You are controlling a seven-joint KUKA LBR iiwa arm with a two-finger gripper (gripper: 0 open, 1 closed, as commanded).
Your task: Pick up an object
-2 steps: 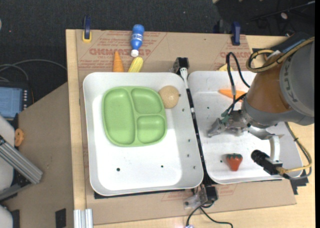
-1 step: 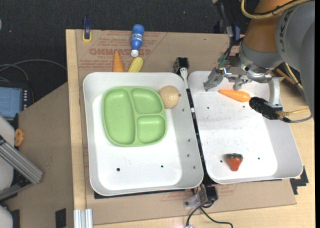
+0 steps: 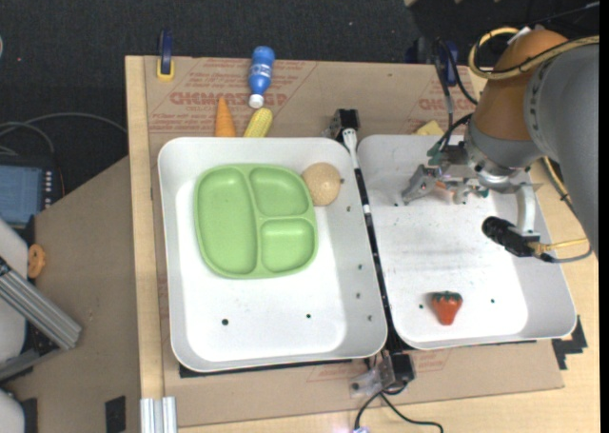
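We see the gripper (image 3: 445, 184) low over the far part of the right bin (image 3: 533, 322), hanging from the grey arm (image 3: 557, 103) with its orange band (image 3: 514, 88). Whether its fingers are parted or closed we cannot tell; nothing shows between them. The nearest thing to pick, a red strawberry (image 3: 446, 306) with a green top, lies near the front edge of the right bin, well apart from the gripper. In the left bin (image 3: 247, 345) sits a green divided plate (image 3: 255, 220), and a tan round object (image 3: 323, 183) rests at its far right corner. Behind the bins, on the cardboard, lie a blue-capped bottle (image 3: 260, 75), a carrot (image 3: 224, 119) and a yellow corn cob (image 3: 258, 122).
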